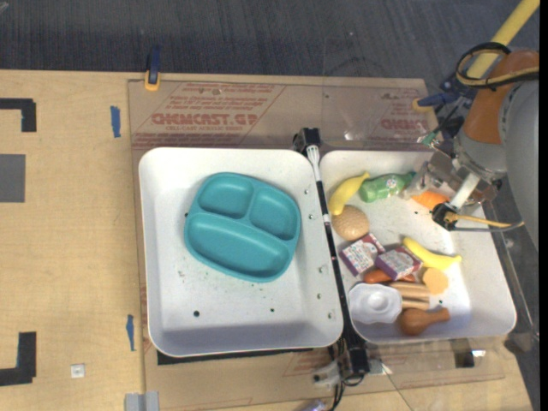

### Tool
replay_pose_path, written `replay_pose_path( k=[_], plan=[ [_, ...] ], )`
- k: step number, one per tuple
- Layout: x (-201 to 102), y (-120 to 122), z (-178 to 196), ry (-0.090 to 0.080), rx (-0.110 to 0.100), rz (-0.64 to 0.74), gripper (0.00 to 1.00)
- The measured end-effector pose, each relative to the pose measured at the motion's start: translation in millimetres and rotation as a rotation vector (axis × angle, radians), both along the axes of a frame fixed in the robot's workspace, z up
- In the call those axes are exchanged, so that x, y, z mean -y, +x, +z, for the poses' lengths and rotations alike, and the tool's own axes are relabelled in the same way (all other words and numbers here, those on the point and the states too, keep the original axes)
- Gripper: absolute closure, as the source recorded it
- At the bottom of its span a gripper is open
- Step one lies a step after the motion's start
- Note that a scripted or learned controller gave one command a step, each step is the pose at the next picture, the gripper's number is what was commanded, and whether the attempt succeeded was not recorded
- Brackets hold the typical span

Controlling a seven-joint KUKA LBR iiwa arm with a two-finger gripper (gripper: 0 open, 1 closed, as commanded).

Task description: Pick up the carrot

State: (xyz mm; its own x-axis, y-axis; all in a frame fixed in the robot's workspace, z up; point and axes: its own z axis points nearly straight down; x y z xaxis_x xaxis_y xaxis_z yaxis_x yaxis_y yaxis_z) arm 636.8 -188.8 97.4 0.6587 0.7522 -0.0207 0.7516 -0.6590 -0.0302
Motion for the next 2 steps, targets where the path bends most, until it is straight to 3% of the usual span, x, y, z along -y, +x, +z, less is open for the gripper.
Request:
replay_pose_path(
  k=[1, 2],
  plan=[
    [3, -30, -9, 0.002, 0.039, -0.03, 0.0],
    [5, -29, 1, -0.007, 0.035, -0.024, 1.0]
  ],
)
